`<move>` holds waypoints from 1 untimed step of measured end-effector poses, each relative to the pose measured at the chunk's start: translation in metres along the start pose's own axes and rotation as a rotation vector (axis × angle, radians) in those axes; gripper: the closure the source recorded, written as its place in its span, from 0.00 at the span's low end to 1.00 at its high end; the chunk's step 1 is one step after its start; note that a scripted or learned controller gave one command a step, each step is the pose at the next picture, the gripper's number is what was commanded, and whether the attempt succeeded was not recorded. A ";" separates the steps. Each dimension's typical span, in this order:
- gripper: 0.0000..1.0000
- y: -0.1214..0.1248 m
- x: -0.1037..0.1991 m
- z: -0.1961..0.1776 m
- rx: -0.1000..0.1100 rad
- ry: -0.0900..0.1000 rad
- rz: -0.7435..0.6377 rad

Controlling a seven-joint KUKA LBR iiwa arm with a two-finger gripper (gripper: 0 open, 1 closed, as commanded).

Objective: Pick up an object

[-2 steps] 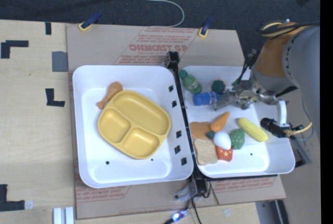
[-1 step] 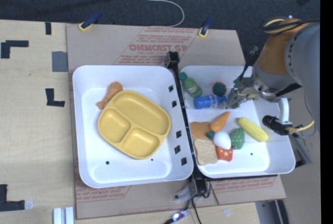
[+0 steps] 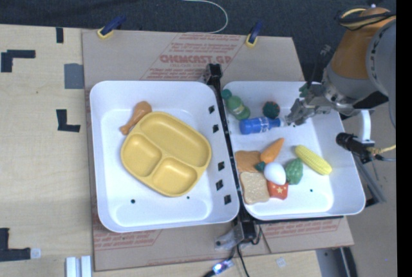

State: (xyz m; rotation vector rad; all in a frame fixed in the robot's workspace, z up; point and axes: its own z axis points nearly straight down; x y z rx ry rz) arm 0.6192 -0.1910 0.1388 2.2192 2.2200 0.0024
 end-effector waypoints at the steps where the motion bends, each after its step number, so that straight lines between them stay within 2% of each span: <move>1: 1.00 0.001 0.003 -0.043 0.000 0.000 -0.001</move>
